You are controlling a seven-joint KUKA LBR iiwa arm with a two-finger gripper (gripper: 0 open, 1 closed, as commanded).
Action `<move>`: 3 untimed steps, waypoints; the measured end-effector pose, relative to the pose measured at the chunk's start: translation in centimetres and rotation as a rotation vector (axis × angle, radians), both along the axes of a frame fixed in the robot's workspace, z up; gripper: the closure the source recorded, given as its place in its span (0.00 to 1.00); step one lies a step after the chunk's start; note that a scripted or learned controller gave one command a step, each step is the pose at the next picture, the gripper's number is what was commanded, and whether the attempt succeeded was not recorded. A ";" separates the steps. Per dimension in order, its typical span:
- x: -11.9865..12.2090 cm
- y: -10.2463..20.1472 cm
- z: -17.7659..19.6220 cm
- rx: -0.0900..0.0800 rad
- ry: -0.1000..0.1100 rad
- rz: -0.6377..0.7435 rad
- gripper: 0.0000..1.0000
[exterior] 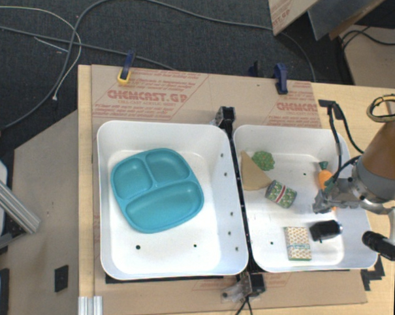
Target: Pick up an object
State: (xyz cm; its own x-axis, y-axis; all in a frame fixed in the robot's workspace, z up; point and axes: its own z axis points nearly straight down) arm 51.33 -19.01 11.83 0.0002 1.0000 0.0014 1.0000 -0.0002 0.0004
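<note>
My gripper hangs low over the right side of the right bin, with the arm coming in from the right. A small orange piece with a green tip lies just above it near the bin's right wall. Just below the gripper lies a black block. A green and red can lies on its side to the gripper's left. A patterned square packet sits near the front. A tan wedge and a green leafy toy are at the back left.
The left bin holds a teal divided plate. A black divider strip runs between the bins. Blue clamps hold the cardboard base at its far edge.
</note>
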 end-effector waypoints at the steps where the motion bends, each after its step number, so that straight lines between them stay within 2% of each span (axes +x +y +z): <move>1: 0.4 -0.1 6.4 -0.004 -0.006 0.001 1.00; 2: 1.4 0.2 11.4 -0.003 -0.006 0.002 1.00; 3: 1.5 0.2 14.8 -0.003 -0.003 0.002 1.00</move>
State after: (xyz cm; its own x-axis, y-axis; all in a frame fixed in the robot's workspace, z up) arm 52.78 -18.84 26.65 -0.0015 1.0000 -0.0011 1.0000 0.0015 0.0030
